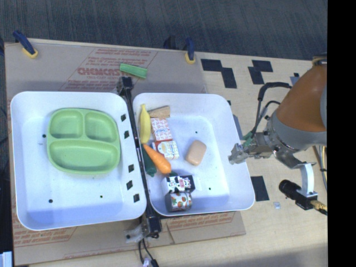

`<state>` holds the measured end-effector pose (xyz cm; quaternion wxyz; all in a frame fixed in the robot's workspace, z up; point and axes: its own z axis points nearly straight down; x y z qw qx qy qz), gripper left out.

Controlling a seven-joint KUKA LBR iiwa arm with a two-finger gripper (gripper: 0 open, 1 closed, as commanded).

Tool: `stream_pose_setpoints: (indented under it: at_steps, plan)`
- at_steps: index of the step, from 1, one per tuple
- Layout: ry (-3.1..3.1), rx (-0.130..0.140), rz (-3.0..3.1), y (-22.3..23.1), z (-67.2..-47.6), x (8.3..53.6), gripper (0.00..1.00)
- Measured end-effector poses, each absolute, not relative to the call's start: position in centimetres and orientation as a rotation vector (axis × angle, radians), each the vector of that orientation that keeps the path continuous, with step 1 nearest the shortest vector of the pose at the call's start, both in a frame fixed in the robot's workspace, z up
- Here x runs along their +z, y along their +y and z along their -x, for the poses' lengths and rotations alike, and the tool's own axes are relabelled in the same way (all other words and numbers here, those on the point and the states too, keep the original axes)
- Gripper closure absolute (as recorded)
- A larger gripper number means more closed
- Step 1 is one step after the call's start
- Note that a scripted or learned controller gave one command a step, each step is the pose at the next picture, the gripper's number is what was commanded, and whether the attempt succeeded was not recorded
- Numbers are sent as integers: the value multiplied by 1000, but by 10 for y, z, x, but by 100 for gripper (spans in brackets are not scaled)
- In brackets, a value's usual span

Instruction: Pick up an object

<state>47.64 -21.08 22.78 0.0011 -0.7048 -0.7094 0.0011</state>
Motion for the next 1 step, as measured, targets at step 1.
stream_pose_setpoints:
  at_steps: [1]
  plan:
    - [-2229, -1, 2217, -212, -477, 255, 100]
